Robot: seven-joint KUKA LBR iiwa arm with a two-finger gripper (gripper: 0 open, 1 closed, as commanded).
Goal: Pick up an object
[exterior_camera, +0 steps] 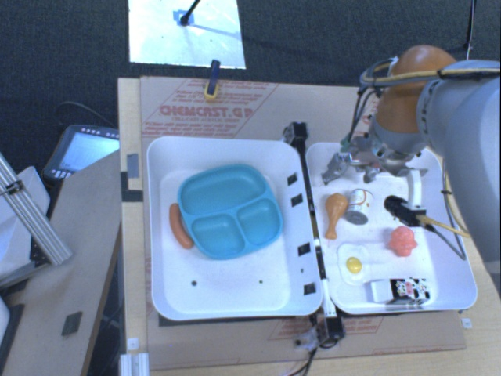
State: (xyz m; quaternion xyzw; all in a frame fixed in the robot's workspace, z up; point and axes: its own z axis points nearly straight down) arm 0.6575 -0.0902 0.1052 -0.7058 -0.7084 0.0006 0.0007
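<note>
Metal two-finger pincer [350,165] hovering over right shallow white plastic bin's [462,276] far-left corner — spread wide, gripping nothing — just beyond tan plastic drumstick [335,212].

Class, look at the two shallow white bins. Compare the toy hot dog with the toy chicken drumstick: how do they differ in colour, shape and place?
The hot dog is orange-red; the drumstick is tan. The hot dog is an even, rounded rod; the drumstick has a fat end tapering to a thin one. The hot dog lies in the left bin beside the blue tray; the drumstick lies in the right bin. Both are toy foods lying flat.
</note>
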